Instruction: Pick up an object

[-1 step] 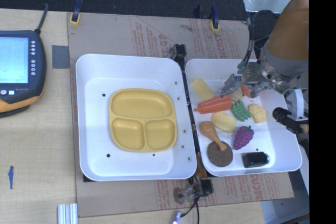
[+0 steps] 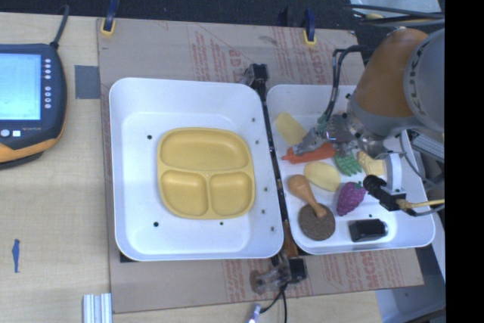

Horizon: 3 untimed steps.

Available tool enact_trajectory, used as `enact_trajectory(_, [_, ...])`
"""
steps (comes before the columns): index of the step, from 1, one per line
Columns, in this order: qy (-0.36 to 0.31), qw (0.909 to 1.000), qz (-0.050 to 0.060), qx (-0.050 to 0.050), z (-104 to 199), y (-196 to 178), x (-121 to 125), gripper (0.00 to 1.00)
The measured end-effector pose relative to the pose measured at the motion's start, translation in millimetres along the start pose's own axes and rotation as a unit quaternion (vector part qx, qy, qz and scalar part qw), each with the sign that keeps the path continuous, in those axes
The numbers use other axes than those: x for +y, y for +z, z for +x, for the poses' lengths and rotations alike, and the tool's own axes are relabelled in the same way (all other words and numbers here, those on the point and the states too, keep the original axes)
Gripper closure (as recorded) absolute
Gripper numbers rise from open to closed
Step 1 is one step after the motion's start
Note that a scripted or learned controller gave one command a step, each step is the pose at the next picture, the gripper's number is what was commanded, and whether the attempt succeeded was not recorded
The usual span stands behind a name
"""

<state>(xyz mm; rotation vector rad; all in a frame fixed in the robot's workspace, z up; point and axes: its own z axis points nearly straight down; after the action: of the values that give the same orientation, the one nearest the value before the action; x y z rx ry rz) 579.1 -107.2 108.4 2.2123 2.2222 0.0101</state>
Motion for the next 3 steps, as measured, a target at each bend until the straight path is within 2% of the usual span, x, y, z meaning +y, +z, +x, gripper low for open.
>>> enact_trajectory(1, [0.000,1.0000,0.006,0.000,14.7,17.0,43.7,0.00])
enact_trajectory(2, [-0.001,1.0000,0.007,0.000,11.8,17.0,-9.3,0.00])
enact_trajectory(3, [-0.003,1.0000,0.009,-0.001,10.9,6.9,-9.5,1.00])
